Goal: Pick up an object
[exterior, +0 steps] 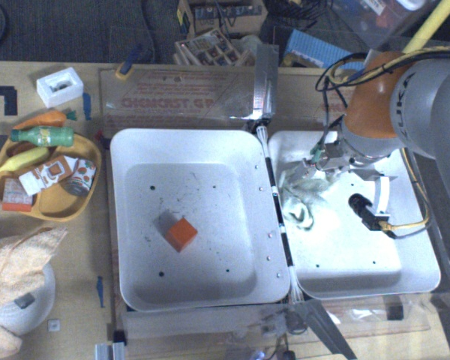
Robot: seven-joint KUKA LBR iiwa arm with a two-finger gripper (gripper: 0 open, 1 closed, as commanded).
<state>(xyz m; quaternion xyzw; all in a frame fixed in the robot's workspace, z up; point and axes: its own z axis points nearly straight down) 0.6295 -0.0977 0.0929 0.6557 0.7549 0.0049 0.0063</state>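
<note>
The wooden bench [75,291] carries two shallow white bins side by side, and the left bin [135,156] serves here as the landmark. On its scuffed floor, a little below the middle, lies an orange block [183,234]. Touching the left bin's right wall is the right bin [420,268], where a pale, crumpled greenish object [304,193] lies close to the shared wall. The grey arm with its orange band [375,107] reaches over the right bin, and the gripper [322,158] hangs just above the crumpled object; whether it is clenched or released I cannot tell. A black cylinder [362,211] hangs on a cable further right of the left bin. To the left of the left bin sits a yellow bowl [56,208] of toy food, with a beige cloth [19,268] below it. Behind the left bin lies a clear plastic sheet [172,96], and beyond that a dark floor with boxes and cables.
</note>
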